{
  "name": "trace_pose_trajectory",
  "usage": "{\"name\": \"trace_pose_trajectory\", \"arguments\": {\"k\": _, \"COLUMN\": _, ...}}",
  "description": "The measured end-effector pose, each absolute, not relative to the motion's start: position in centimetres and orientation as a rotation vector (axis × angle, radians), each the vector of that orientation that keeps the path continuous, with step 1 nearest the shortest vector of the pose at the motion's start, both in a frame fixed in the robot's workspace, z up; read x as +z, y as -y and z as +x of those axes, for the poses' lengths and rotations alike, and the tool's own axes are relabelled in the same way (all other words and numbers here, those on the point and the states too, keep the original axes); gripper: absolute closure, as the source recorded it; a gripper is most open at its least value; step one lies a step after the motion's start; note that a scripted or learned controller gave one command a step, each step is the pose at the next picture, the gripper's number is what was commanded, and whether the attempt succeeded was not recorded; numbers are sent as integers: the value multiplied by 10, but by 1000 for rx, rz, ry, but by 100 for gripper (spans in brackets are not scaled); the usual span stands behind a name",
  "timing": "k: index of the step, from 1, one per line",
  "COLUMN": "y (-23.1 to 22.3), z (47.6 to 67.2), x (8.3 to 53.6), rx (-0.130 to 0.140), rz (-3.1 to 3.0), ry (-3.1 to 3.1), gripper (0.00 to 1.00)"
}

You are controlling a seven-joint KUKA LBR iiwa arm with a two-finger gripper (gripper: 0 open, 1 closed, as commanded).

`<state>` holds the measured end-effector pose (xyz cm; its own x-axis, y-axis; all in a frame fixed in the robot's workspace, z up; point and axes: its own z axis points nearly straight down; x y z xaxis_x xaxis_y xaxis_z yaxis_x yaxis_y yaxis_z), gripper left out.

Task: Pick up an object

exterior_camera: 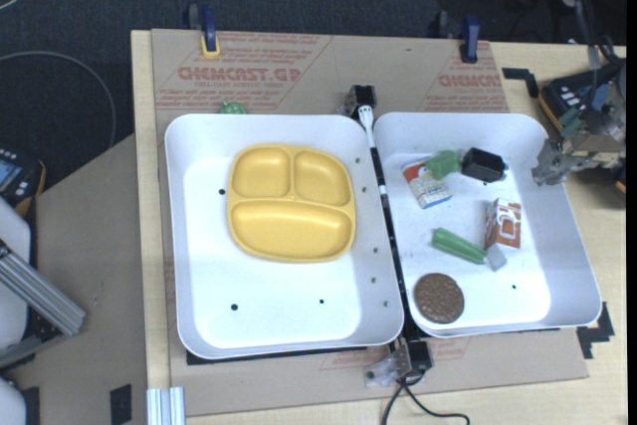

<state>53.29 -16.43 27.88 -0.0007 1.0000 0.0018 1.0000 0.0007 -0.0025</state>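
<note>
The right bin point(557, 244) holds several small objects. A black block point(484, 164) lies at the back, with a green piece point(443, 162) and a red, white and blue carton point(428, 185) to its left. A green stick point(458, 245) lies mid-bin, beside an orange-brown packet point(505, 223) with a small grey piece point(496, 259) at its near end. A brown round disc point(439, 298) sits at the bin's front left. My gripper point(550, 169) hangs at the bin's right rim, to the right of the black block and apart from every object.
The left bin point(199, 244) holds a yellow divided plate point(292, 202). Both bins rest on a board fixed by blue clamps point(208, 27) at the back. Cables and arm hardware point(587, 109) crowd the right edge behind the gripper.
</note>
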Motion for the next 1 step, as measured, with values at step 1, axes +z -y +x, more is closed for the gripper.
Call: {"name": "trace_pose_trajectory", "arguments": {"k": 1, "y": 213, "z": 527, "x": 217, "rx": 2, "rz": -2222, "ry": 2217, "gripper": 100}}
